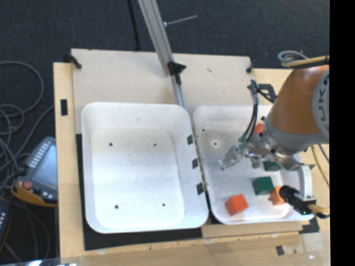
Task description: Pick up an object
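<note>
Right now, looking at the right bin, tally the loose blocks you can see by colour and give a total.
Orange blocks: 2, one near the front and a smaller one at the right.
Green blocks: 1.
Total: 3 in the right bin; the arm may hide more.

A pale tabletop (133, 73) on a dark carpeted floor (66, 15).
An aluminium rail (157, 29) slants down from the top edge toward the bench's middle. Black cables (22, 101) loop across the floor at left, near a handheld control pendant (37, 170) with an orange-edged body.
</note>
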You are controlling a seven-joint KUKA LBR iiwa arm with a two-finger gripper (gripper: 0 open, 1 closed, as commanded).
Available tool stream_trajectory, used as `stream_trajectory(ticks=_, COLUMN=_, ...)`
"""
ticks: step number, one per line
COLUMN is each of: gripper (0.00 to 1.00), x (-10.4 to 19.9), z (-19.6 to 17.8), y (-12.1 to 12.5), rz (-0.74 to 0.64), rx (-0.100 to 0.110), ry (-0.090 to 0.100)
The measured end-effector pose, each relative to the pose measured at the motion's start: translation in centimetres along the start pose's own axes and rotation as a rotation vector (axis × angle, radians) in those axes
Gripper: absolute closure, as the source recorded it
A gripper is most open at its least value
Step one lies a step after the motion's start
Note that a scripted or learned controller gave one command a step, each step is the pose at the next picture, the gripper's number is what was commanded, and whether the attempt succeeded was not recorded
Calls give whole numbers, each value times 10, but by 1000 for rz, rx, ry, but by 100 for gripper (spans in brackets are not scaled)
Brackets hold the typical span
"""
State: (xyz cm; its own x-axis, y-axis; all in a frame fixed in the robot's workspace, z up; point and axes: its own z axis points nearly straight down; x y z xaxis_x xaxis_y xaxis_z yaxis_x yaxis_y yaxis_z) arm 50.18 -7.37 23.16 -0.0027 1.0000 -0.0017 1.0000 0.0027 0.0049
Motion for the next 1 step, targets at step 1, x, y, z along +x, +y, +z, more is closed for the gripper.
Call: stream_trajectory(ticks=1, gripper=0, x=-51, z=36, y=-12, rz=8, rx=7, ry=-1)
